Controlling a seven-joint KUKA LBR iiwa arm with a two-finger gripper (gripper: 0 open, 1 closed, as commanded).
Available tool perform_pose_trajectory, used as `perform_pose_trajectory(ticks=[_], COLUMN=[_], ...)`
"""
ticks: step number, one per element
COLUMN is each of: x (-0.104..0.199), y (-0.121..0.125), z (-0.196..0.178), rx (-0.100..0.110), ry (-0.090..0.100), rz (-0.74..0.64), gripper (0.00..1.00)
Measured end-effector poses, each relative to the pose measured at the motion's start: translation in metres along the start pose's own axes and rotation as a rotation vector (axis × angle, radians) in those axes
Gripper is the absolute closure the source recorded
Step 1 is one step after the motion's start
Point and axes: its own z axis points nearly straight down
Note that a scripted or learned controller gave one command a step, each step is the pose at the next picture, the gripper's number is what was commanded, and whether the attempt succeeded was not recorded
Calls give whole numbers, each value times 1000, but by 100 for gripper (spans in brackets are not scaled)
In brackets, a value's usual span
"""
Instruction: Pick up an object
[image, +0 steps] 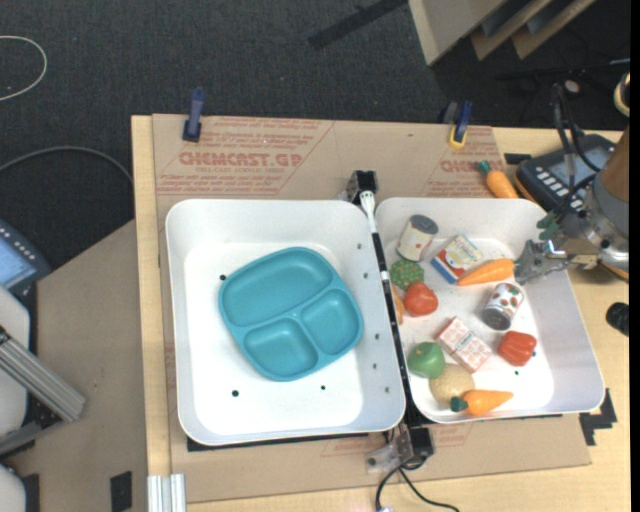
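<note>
Down front, a small carrot (482, 401) lies in the right bin (580, 350); the tool (532, 258) hovers by another carrot (486, 271), grip unreadable, nothing lifted yet.

The bench (300, 150) — a tan board with red lettering — bears two white bins: the left bin (190, 330) well away from the gripper (533, 260), the right bin (575, 340) directly beneath its fingers.
</note>
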Motion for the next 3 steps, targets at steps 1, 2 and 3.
perform_pose_trajectory(ticks=[1, 2, 3], x=[65, 185, 215], y=[-52, -47, -49], z=[-18, -51, -97], rx=[2, -6, -7], ry=[0, 0, -3], rz=[-1, -10, 0], gripper=[100, 100, 100])
